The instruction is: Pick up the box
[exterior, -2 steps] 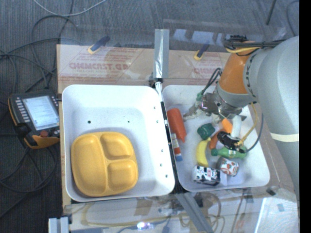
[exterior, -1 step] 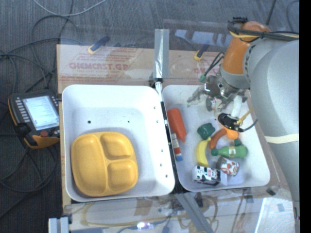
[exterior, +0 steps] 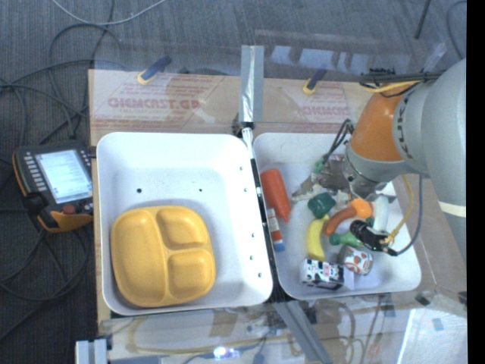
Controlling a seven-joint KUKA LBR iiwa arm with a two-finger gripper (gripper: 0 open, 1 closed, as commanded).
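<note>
Black-and-white patterned, the box is sat at the right bin's front edge, touching a small round thing on its right and just below a banana. The tool is parked near the bin's middle, over the clutter; whether it's wide or narrow can't be told. A straight-down approach on the box's clear left end is probably best, so the neighbours aren't dragged along.

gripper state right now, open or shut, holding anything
Gripper: over the right bin among the toys; whether it is open or closed cannot be told, and nothing is seen held in it.
</note>
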